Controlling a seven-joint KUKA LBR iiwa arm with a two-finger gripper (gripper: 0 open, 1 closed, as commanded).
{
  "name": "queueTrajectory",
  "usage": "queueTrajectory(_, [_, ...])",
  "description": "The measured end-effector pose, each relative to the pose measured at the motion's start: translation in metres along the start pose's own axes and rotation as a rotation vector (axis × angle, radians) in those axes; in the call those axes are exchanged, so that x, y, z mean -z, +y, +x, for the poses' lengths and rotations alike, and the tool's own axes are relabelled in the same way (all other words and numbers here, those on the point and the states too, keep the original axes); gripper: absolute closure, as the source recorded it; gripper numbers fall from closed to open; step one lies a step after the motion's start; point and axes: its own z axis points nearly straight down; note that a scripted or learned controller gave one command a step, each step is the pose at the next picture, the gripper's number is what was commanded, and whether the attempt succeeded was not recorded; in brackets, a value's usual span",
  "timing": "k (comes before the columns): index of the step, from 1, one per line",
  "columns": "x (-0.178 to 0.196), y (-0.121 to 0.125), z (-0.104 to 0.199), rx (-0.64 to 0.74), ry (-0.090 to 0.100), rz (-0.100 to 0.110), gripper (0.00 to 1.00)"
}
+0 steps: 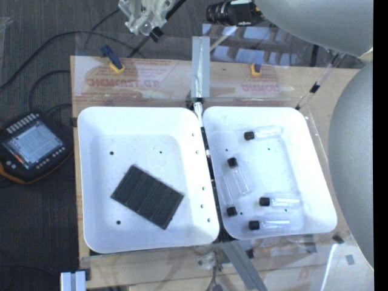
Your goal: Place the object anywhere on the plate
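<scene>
A dark, ribbed rectangular plate lies tilted on the floor of the left white bin, toward its front. Several clear vials with black caps lie in the right white bin: one near the back, one left of centre, and two near the front right. A further black cap sits near the front left of that bin. The arm's big grey links loom over the top right corner and down the right side, high above the bins.
A handheld control pendant lies left of the bins with cables running off it. A metal bracket and a black camera hang behind the bench. A grey post stands between the bins at the back.
</scene>
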Motion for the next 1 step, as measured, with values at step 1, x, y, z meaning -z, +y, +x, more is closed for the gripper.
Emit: queueTrajectory(1, [0.0083, 0.0008, 0.0006, 0.000, -0.003, 0.001, 1.00])
